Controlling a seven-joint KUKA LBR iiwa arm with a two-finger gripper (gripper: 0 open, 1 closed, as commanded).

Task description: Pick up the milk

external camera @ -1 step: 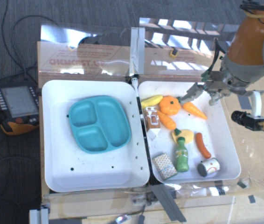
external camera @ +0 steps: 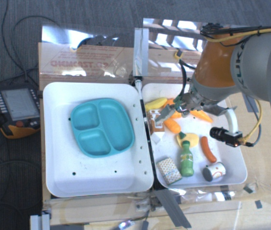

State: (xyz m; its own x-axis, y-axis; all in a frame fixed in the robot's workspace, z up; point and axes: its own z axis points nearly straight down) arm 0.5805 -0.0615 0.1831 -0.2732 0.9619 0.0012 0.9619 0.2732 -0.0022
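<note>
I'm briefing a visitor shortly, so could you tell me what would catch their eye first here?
The grey arm with its orange band reaches over the right bin, which is crowded with toy food, among it a green bottle. In the left bin lies a turquoise divided plate.

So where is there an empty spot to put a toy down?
Bare floor rings the teal tray in the left bin, widest along its near edge. The right bin is crowded with toy food around the gripper; a small patch remains beside the sausage.
</note>
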